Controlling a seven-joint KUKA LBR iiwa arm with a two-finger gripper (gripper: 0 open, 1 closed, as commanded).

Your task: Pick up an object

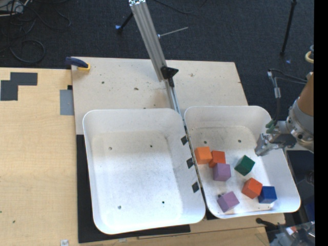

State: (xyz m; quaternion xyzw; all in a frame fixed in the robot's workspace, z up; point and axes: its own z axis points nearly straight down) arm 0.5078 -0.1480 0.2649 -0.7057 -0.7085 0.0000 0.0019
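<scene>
Just left of tool (pixel 267 145): green cube (pixel 245 165)

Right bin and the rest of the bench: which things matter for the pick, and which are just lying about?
For the job:
end effector
right bin
blocks: orange, green, blue

Lying about:
left bin
metal bar
clamp
floor cables

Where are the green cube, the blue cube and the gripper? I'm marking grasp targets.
green cube (pixel 245 165), camera view, top face.
blue cube (pixel 267 194), camera view, top face.
gripper (pixel 264 145), camera view, its tip over the right bin.
</scene>
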